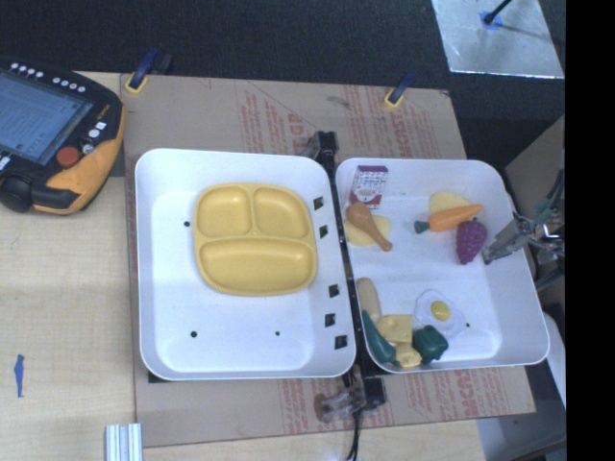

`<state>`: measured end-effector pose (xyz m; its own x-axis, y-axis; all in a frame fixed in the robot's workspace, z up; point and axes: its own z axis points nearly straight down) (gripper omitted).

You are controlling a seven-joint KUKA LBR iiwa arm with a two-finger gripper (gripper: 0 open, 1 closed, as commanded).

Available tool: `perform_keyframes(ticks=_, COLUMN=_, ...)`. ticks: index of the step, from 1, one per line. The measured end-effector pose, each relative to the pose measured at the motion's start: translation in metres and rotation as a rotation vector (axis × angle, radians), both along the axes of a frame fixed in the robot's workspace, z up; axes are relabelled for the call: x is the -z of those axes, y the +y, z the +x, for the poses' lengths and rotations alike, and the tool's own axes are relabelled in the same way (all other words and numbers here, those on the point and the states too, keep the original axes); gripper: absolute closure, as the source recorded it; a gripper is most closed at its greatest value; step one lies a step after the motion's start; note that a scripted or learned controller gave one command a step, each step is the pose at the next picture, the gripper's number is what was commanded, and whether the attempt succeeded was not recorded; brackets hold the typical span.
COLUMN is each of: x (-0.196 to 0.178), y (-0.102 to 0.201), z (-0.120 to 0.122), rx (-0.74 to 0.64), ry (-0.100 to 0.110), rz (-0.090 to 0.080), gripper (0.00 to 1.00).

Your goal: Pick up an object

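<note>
- The hand point(511, 240) hangs over the right bin's point(519, 349) far-right rim; whether it is spread or pressed together, I cannot tell.
- Just left of it lies a purple grape bunch point(470, 241), with a carrot point(450, 218) beyond.

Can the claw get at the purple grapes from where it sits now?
Probably yes. The claw sits at the right bin's right edge, just beside the purple grapes, with bare bin floor between them. The carrot lies close above the grapes and might get nudged.
</note>
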<state>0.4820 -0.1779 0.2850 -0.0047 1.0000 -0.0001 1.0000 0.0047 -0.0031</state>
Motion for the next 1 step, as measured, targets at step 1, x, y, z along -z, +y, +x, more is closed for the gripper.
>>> perform_keyframes(ticks=1, x=0.0741, y=-0.0306, z=0.0801, rx=-0.004, ry=-0.002, rz=-0.004, gripper=0.00)
